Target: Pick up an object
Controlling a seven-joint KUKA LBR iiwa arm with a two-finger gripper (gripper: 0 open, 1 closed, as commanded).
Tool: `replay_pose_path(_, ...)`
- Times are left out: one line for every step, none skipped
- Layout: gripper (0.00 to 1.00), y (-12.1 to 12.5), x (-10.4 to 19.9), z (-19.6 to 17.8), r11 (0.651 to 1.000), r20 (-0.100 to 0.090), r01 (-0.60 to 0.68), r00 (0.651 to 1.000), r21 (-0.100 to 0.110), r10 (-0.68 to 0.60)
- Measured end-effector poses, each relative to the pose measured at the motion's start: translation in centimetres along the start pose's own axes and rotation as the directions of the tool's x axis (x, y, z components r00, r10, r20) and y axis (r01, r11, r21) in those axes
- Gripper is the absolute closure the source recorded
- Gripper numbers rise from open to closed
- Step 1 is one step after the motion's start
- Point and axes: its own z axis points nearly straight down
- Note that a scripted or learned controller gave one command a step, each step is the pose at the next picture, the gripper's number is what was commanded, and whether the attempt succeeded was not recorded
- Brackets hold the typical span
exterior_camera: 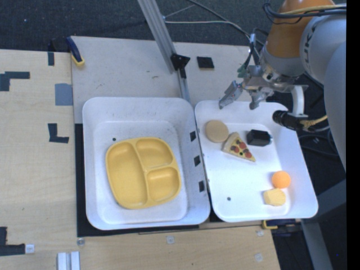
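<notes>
The hand (243, 97) hangs wide and holds nothing, above the right bin's (292, 176) far edge, beyond the cookie (216, 131).

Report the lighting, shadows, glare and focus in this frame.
Camera view: even, soft light; both white bins bright but not blown out; faint shadows beside the yellow tray and pizza slice; gripper and objects reasonably sharp; no strong glare.

A yellow divided tray (143, 172) (three compartments) lies in the left bin (93, 151).

Toy pizza slice (239, 147) crowded by cookie (216, 131), black block (259, 137).
</notes>
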Motion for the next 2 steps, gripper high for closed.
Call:
replay_pose_path(0.0, -0.2, 0.1, 4.7, 1.0, 0.0, 0.0, 1.0, 0.0, 0.0)
replay_pose_path(0.0, -0.3, -0.3, 9.5, 1.0, 0.0, 0.0, 1.0, -0.001, 0.0)
